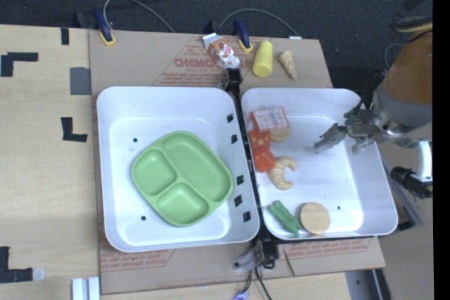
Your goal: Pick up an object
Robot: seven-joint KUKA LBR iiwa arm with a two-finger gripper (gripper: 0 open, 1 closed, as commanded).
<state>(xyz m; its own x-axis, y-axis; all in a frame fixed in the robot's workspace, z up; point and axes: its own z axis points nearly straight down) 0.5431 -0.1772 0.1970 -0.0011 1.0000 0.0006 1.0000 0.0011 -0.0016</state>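
My gripper (339,144) hovers over the right half of the right bin (365,183), open, with nothing between its fingers. Left of it lie a red-and-white block on a tan slice (271,121), a red toy piece (261,152) and a tan croissant (283,173). A green bean pod (285,216) and a round tan cookie (315,217) rest near the bin's front edge. All of these sit apart from the gripper, towards the bin's left side.
The left bin (116,151) holds a green divided plate (183,178). Behind the bins, on the cardboard, stand a yellow bottle (262,58), a tan cone (288,64) and a small carton (221,50). Cables run across the dark floor at the back.
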